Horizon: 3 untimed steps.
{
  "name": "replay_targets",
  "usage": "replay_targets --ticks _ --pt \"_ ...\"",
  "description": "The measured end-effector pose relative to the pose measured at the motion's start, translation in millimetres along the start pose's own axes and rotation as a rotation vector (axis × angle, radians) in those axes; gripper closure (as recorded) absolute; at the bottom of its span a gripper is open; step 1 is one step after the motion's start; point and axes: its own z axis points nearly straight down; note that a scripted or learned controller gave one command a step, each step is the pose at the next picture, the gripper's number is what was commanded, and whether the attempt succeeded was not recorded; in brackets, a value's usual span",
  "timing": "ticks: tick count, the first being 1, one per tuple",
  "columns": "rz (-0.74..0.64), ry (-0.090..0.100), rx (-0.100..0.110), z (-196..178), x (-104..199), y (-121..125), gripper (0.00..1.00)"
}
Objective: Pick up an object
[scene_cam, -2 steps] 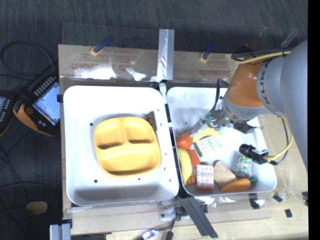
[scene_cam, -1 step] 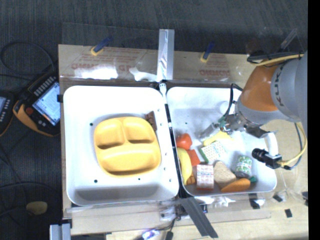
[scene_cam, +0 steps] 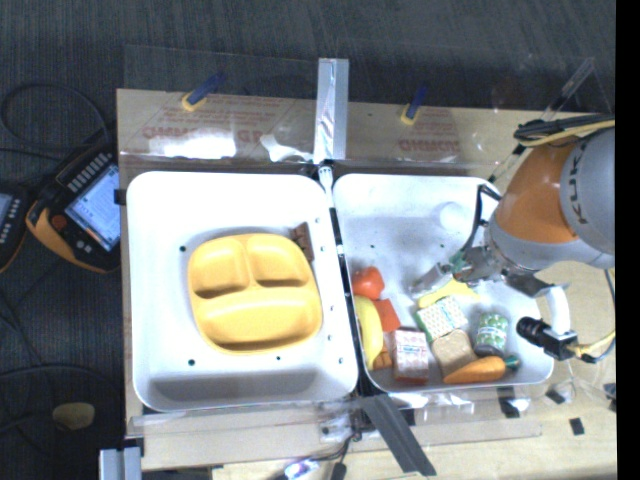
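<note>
The right bin (scene_cam: 400, 218) holds several toy foods along its front. An orange-red piece (scene_cam: 367, 281) and a yellow banana (scene_cam: 369, 332) lie by the left wall. To their right are a pink box (scene_cam: 410, 355), a green-checked white box (scene_cam: 441, 317), a tan block (scene_cam: 453, 349), a carrot (scene_cam: 475, 370) and a green can (scene_cam: 490, 332). My gripper (scene_cam: 455, 268) is low in the right bin, right over a yellow piece (scene_cam: 440, 295) at the back of the pile. Nothing is visibly held.
The left bin (scene_cam: 150, 268) holds a yellow divided tray (scene_cam: 254, 291), with a small brown item (scene_cam: 300, 236) at the tray's back right corner. The arm's orange band (scene_cam: 535, 203) hangs over the right bin's right side. A handheld controller (scene_cam: 85, 208) lies off the bench at left.
</note>
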Motion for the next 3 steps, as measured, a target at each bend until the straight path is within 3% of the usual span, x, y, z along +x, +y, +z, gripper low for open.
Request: replay_targets --ticks 1,2,3 --pt "-0.127 0.009 -0.005 -1 -31 -19 0.0" --pt "-0.097 -0.001 -0.004 0 -21 -25 0.0" --pt "-0.043 -0.003 -0.005 -1 -10 -47 0.0"
